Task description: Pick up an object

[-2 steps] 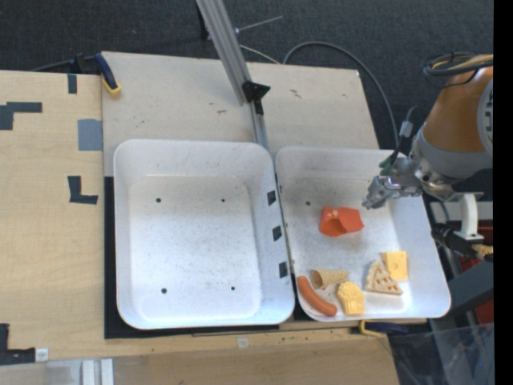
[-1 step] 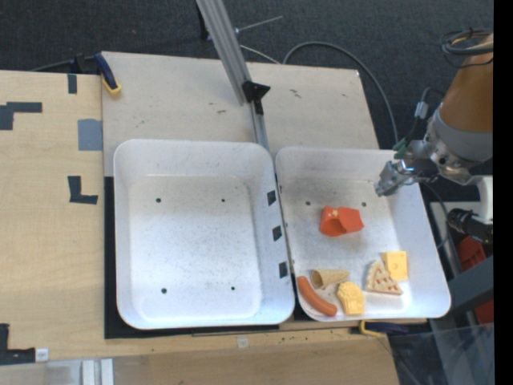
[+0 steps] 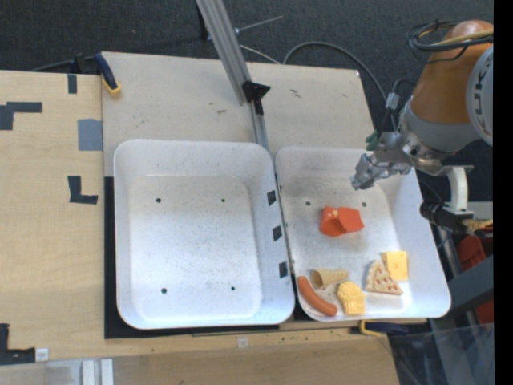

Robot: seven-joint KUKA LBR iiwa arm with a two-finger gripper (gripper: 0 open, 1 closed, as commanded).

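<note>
The right bin (image 3: 304,175) holds a red-orange cup-like object (image 3: 341,220) near its middle. Along its front lie a sausage (image 3: 316,295), a tan cone (image 3: 329,278), a yellow corn piece (image 3: 350,297), a pizza slice (image 3: 383,280) and a yellow cheese block (image 3: 395,264). My gripper (image 3: 366,176) hangs over the bin's back right part, above and to the right of the red-orange object, apart from it. Nothing shows between its fingers.
The left bin (image 3: 192,231) lies beside the right one, separated by a rim with black clips (image 3: 276,233). A slanted metal rail (image 3: 228,50) crosses the bench behind the bins. A blue and yellow clamp (image 3: 107,74) sits at the bench's back left.
</note>
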